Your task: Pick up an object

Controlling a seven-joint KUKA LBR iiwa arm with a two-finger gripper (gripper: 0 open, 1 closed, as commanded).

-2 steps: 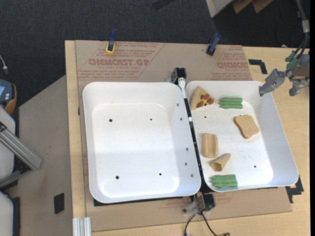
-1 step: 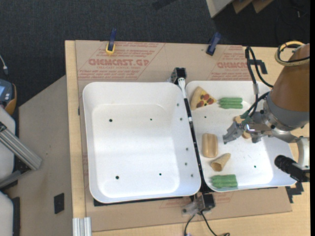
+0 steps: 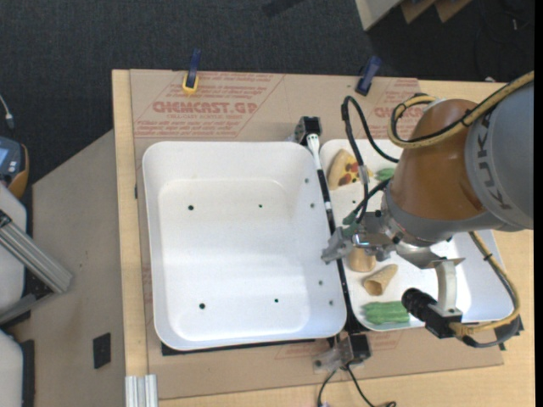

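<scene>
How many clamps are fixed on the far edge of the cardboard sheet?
2. A yellow and blue clamp sits on the far edge above the left bin; a blue clamp sits on the far edge above the right bin. The arm may hide others.

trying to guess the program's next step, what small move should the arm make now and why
Probably a short drop straight down. The gripper hangs over the right bin, near the wall it shares with the left bin, with a tan piece just below it and a tan cone and green block close by. Nothing visible is lifted yet.
</scene>
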